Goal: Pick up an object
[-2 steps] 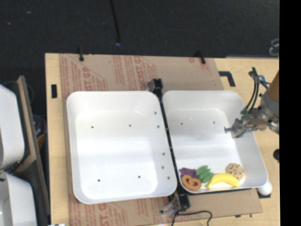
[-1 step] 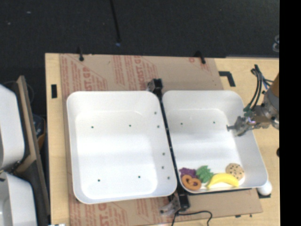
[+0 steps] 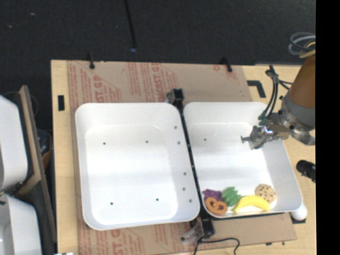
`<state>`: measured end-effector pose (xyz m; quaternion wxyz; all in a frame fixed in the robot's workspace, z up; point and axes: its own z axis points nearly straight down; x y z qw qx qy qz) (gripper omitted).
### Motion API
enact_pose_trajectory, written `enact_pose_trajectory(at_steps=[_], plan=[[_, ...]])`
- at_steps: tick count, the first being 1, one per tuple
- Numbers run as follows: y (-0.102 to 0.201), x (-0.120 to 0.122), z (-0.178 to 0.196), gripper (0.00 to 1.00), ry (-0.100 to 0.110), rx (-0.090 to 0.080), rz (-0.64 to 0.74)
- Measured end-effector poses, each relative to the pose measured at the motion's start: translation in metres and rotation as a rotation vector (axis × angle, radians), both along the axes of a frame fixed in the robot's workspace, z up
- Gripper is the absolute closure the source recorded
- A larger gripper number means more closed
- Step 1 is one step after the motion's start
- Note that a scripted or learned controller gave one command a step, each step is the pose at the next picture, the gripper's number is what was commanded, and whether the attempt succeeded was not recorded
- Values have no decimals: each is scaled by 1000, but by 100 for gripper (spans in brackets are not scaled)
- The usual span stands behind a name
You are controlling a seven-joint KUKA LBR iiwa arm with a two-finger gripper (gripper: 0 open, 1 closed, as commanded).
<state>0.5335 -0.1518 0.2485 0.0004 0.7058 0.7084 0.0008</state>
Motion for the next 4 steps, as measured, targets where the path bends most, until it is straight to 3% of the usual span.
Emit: enact_pose_trajectory(at_steps=[4], plan=[[223,49,5,100,1,1,0]])
